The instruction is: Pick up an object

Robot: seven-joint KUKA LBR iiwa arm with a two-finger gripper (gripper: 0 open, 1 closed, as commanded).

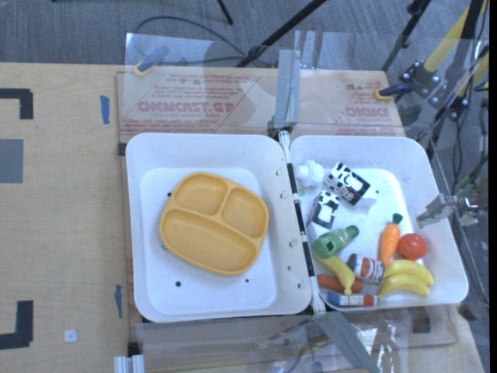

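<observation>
Two shallow white bins sit side by side on the bench. The left bin (136, 208) holds one yellow divided plate (215, 222), lying flat near the bin's middle. Its long axis runs roughly left to right, and its two small compartments are on the far side with the one large compartment on the near side. The right bin (365, 143) holds a clutter of toys, any of which could be picked. A small white lump (311, 173) lies in the far left corner. Just right of it is a black-and-white patterned box (347, 183), with a second patterned box (326, 210) nearer and to its left. A green bottle (335, 242) lies on its side near the dividing wall, its long axis slanting from near left to far right and its narrow end pointing right. An orange carrot (389, 241) lies near-to-far with its green top at the far end. A red tomato (412, 245) sits just right of it. A yellow banana (405, 278) lies left to right in the near right corner. A second banana (339, 272) slants from far left to near right, touching the green bottle. Between the bananas lies a small red-and-white bottle (366, 269), and a thin stick-like item (353, 300) lies along the near wall. Whether the gripper is open or closed cannot be told.
</observation>
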